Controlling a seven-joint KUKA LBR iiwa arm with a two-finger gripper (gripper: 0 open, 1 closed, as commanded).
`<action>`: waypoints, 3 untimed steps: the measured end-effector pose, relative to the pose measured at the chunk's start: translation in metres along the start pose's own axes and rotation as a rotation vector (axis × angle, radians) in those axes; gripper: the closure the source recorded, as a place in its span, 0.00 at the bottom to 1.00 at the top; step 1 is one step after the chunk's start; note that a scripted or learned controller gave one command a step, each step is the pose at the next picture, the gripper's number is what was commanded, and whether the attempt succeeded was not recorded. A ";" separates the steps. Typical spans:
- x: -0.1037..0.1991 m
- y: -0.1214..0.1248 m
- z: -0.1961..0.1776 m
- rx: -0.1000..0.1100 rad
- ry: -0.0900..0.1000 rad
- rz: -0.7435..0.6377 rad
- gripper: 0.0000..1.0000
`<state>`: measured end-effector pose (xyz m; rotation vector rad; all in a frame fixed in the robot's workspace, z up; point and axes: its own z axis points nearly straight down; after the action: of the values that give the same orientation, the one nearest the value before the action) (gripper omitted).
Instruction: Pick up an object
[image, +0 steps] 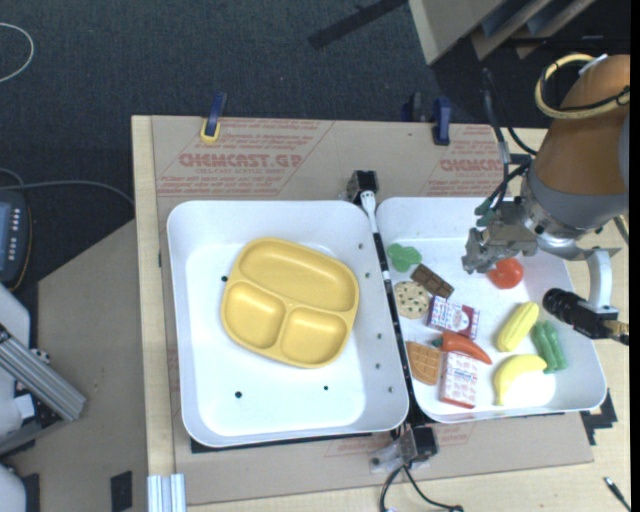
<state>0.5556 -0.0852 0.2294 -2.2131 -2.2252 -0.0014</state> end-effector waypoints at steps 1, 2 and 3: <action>0.051 -0.019 0.013 0.003 -0.001 0.001 1.00; 0.091 -0.035 0.009 0.002 0.000 0.001 1.00; 0.102 -0.036 -0.006 -0.004 -0.002 0.003 1.00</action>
<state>0.5193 0.0167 0.2355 -2.2195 -2.2247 -0.0032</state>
